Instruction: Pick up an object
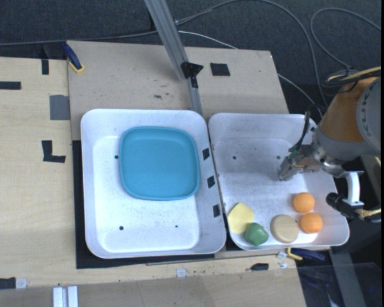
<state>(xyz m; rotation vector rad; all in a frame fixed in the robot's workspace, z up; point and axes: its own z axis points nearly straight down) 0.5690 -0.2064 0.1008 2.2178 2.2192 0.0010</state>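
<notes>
the scene is evenly and fairly brightly lit from above, with soft light and no hard shadows. the two white bins (147, 121) look slightly washed out, and a faint sheen lies on the blue plate (159, 162). the dark floor (243, 18) at the top is dim. the picture is soft and slightly grainy, and fine detail blurs around the gripper (288, 171).

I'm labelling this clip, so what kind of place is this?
Probably a robotics lab bench for pick-up trials: two white bins on a plywood board, a grey and orange arm, loose cables on dark carpet.
</notes>
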